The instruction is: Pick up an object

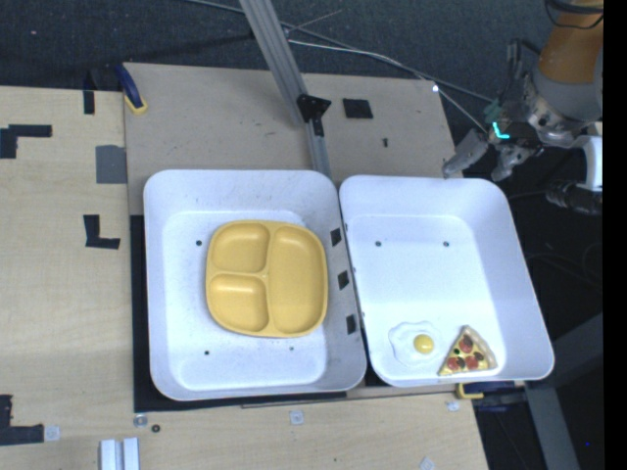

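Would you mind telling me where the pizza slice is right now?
The pizza slice lies in the near right corner of the right bin, just right of the fried egg.

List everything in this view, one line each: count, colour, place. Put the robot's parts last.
Left bin: one, white, left half of the bench.
Right bin: one, white, beside the left bin.
Divided plate: one, yellow, three compartments, middle of the left bin.
Toy fried egg: one, white with yellow yolk, near edge of the right bin.
Toy pizza slice: one, tan crust with red topping, right of the egg.
Clamp: one, blue and yellow, bench's far left.
Arm: one, grey with orange band, upper right.
Gripper: one, dark, above the right bin's far edge.
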Controlling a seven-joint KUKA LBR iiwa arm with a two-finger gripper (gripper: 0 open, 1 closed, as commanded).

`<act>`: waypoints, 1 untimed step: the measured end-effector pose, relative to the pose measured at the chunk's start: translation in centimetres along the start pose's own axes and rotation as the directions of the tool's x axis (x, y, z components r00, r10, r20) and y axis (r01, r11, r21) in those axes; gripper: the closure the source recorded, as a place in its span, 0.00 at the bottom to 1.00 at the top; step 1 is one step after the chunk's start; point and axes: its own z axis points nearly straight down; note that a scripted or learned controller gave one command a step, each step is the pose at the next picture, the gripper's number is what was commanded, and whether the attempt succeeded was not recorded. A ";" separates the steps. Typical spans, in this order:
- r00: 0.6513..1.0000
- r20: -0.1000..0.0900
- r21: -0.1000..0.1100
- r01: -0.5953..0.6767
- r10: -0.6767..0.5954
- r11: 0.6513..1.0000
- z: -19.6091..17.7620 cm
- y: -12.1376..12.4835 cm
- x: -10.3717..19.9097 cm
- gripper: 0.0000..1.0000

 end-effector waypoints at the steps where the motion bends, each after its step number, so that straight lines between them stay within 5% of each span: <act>1: 1.000 0.001 -0.003 0.000 0.000 1.000 -0.1 0.1 0.0 0.00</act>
